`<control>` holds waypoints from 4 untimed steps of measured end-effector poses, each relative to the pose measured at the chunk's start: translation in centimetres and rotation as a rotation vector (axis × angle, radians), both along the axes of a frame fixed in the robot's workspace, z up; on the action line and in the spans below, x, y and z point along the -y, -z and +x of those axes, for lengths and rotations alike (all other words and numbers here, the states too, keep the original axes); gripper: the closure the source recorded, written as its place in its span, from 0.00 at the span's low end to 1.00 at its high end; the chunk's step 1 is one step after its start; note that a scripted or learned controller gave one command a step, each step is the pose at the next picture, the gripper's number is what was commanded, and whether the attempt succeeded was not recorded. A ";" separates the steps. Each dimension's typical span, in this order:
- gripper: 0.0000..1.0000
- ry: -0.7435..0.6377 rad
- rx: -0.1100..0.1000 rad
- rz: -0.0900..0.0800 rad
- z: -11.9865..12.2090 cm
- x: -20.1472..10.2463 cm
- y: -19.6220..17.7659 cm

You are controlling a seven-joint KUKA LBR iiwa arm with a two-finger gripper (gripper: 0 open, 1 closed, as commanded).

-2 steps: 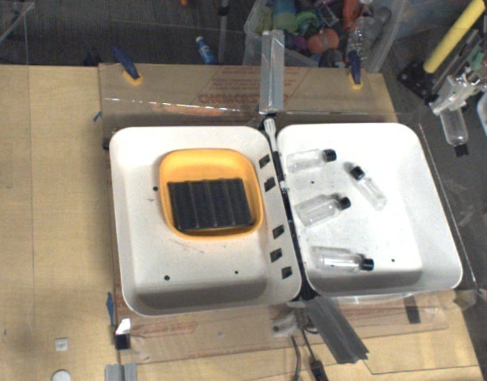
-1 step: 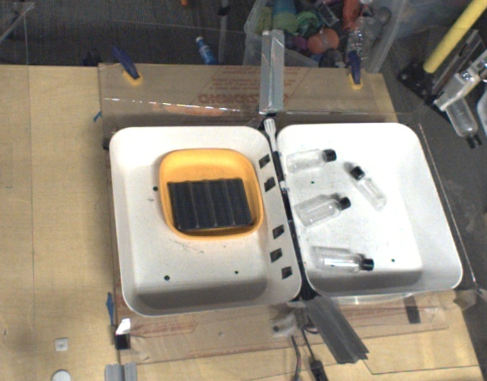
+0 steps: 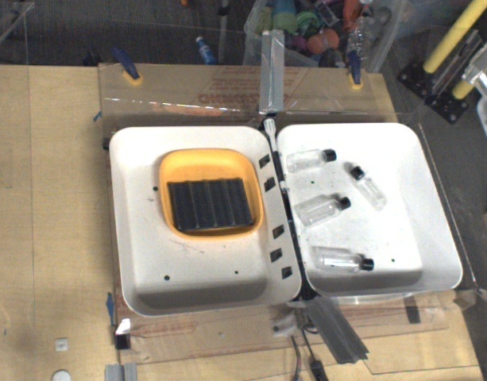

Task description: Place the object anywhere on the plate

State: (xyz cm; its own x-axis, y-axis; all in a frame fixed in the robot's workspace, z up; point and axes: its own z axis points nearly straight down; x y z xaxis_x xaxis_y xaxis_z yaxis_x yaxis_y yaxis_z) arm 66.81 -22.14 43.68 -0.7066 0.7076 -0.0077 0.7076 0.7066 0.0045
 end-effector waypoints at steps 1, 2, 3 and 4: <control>1.00 -0.395 -0.004 0.000 -0.6 0.0 0.0; 1.00 -0.787 -0.004 -0.002 -1.7 0.1 1.2; 1.00 -1.146 -0.004 -0.003 0.0 0.0 4.7; 1.00 -1.452 -0.003 -0.005 0.0 0.0 6.3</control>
